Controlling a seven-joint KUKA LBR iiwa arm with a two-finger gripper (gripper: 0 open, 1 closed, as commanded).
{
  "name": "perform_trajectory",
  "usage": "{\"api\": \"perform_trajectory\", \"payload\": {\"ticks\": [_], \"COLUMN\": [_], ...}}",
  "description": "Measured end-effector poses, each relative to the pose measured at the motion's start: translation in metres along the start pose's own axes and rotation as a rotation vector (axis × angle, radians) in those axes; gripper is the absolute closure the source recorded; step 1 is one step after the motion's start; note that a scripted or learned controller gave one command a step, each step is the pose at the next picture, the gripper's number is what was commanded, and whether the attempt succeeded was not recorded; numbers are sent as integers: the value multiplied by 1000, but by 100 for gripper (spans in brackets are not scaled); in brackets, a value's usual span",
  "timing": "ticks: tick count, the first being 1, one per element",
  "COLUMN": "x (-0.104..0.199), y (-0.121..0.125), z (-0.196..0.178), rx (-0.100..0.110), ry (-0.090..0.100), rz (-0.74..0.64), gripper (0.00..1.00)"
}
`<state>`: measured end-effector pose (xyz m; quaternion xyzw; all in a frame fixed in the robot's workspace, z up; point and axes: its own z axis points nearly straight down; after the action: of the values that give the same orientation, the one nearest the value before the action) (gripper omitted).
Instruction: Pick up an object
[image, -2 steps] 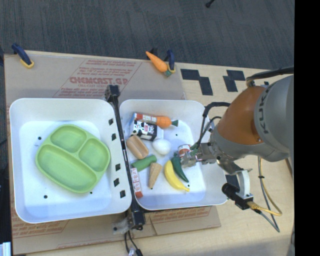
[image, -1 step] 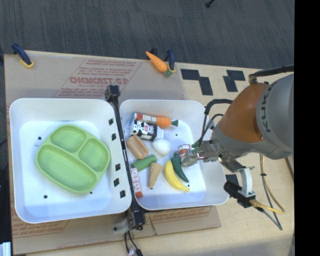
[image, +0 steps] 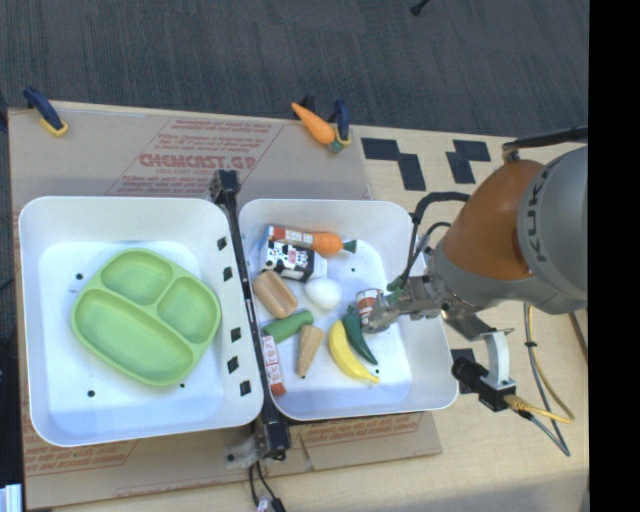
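Banana (image: 350, 355) just below claw (image: 368, 312)

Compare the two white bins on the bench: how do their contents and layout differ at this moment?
The left bin holds a single green divided plate; the right bin holds many small toy foods, among them a banana, an egg and a carrot. The left bin lies apart from the arm; the pincer reaches into the right bin beside the banana. Both are shallow, white and side by side.
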<state>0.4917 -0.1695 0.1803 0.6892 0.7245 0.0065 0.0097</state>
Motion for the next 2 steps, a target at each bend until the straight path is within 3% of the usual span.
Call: {"api": "perform_trajectory", "payload": {"ticks": [2], "x": [0], "y": [4], "z": [-21], "rx": [-11], "ry": [-5], "rz": [-9], "gripper": [100]}}
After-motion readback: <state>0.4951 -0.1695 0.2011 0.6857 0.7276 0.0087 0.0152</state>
